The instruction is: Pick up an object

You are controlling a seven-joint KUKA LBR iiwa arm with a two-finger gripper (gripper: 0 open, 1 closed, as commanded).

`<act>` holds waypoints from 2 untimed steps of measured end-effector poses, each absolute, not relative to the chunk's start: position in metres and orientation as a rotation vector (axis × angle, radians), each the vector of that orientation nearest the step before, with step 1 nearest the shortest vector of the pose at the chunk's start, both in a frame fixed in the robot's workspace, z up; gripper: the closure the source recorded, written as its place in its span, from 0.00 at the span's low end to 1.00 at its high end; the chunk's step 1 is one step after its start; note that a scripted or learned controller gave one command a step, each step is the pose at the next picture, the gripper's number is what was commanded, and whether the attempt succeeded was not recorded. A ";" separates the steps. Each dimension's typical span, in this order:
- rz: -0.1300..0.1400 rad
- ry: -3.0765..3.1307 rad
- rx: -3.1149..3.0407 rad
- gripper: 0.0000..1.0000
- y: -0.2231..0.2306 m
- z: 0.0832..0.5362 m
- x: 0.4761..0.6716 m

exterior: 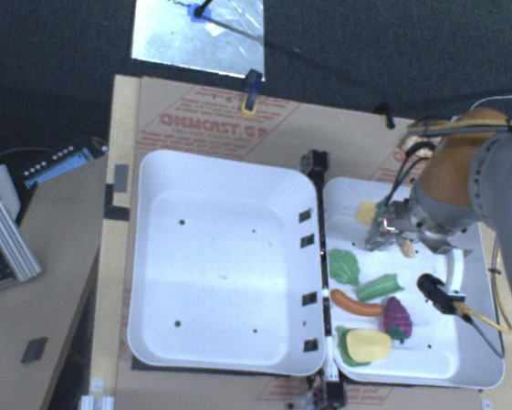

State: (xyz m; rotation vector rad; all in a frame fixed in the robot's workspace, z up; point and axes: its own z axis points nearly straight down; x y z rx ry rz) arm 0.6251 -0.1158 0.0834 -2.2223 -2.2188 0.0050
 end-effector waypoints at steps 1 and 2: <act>-0.029 -2.249 -2.208 1.00 0.016 0.228 0.658; -0.014 -2.236 -2.213 1.00 0.065 0.273 0.670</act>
